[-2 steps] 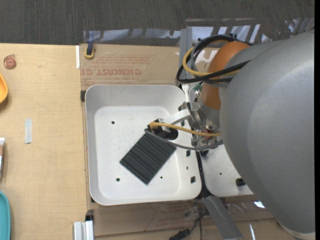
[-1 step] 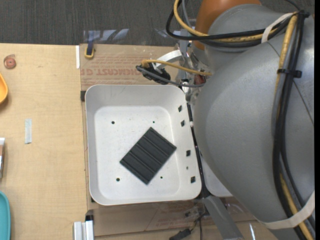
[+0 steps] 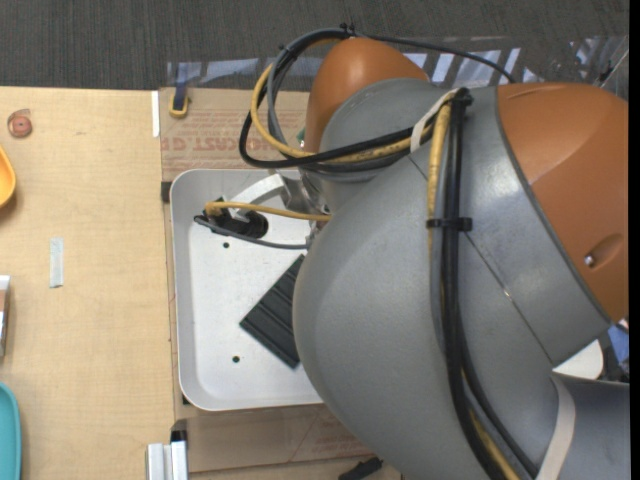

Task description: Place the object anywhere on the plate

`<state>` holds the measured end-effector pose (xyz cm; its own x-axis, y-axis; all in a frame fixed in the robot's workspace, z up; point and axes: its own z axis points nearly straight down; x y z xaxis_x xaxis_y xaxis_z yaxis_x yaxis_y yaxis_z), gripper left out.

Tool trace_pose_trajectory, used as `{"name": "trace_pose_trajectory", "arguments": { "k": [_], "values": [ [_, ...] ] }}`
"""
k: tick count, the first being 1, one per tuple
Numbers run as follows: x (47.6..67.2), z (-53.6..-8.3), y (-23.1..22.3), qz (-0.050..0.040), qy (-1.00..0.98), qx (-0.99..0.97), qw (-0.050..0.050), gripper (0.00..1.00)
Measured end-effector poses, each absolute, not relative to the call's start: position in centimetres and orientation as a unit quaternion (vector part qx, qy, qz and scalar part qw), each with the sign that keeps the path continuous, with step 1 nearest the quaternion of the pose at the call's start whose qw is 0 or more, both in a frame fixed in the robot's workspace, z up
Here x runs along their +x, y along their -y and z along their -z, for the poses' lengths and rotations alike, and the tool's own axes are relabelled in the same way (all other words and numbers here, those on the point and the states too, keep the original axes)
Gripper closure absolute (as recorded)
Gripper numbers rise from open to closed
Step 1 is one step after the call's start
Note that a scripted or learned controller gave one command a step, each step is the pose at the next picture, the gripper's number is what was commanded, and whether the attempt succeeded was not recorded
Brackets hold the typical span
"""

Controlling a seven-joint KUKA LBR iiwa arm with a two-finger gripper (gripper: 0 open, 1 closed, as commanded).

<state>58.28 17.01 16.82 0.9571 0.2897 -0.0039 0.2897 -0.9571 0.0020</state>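
A flat black ribbed object [image 3: 272,320] lies tilted on the floor of the white bin [image 3: 205,298], right of its middle, and the arm covers its right part. The grey and orange arm [image 3: 450,268] spans the right half of the view and hangs over the bin. My gripper [image 3: 298,198] is at the bin's far side, almost wholly hidden under the arm's body. A pale curved edge [image 3: 258,192] beside it may be a plate rim; I cannot tell.
A wooden bench top [image 3: 90,268] stretches left of the bin. At its left edge are an orange item [image 3: 5,183] and a teal item [image 3: 8,433]. A small grey strip [image 3: 56,263] and a pink disc [image 3: 18,123] lie there too. Cardboard [image 3: 215,133] lies behind the bin.
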Motion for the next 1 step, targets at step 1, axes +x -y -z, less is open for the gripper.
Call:
{"name": "trace_pose_trajectory", "arguments": {
  "k": [1],
  "values": [
    [63.29,-29.31,-8.86,0.0026,-0.225,0.974,0.001,1.00]
  ]
}}
